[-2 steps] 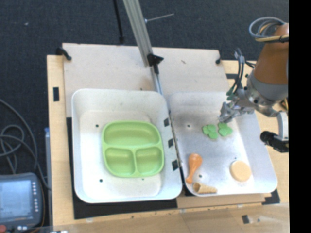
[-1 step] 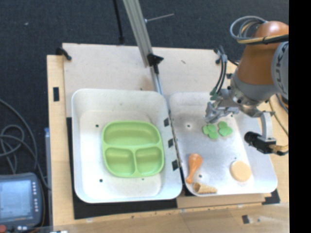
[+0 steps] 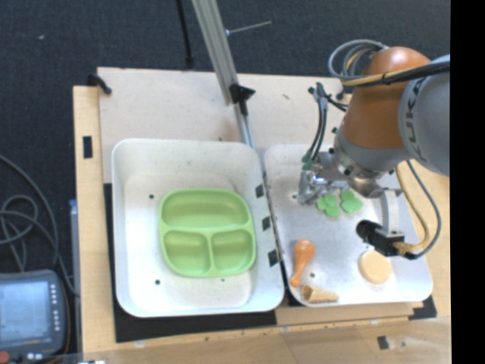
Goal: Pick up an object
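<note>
Arm: grey KUKA arm (image 3: 379,120) reaches in from the right, its orange band over the right bin (image 3: 413,279)
Gripper: the gripper (image 3: 311,190) hangs low at the right bin's upper left part, just beside a small green leafy toy (image 3: 339,203); I cannot tell whether the fingers are spread or closed, and nothing shows between them
Task's thing: judged to be the green leafy toy, lying flat on the bin floor, touching or nearly touching the gripper's right side
Its axis: lumpy and roughly as wide as long; slightly stretched left to right across the view; no clear pointing end
Other candidates: orange drumstick-like toy (image 3: 301,260) near the bin's left wall, long axis running up and down the view, fat end uppermost; tan cone piece (image 3: 321,295) at the lower rim; round tan disc (image 3: 375,268) lower right
Left bin (image 3: 129,203): holds a green divided plate (image 3: 206,232)
Doing it well: centre over the green toy rather than beside it; close across its narrow direction; go down to the floor, since the piece is thin; lift straight
</note>
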`<state>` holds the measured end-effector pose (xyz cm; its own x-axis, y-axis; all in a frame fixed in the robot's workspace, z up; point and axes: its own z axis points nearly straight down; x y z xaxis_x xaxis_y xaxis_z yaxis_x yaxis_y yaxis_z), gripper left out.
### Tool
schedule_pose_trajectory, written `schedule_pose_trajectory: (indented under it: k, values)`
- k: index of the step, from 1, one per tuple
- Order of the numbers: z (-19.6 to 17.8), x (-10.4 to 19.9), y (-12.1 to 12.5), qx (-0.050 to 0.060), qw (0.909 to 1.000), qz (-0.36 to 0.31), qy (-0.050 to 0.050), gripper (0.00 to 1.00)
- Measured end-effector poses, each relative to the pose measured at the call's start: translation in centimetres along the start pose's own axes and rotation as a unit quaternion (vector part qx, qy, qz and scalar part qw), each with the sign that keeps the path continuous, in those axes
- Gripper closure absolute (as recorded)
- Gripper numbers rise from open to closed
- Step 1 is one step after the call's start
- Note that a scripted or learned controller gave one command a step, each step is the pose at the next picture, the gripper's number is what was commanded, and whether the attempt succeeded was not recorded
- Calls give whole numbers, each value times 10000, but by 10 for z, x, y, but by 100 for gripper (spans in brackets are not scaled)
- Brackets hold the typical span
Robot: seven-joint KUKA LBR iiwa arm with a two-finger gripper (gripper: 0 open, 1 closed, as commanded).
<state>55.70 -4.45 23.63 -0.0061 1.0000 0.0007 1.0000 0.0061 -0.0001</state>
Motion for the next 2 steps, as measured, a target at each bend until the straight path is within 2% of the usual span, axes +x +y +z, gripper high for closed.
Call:
schedule_pose_trajectory:
  k: [2]
  values:
    - [13,104,-26,0,10000,-7,5,100]
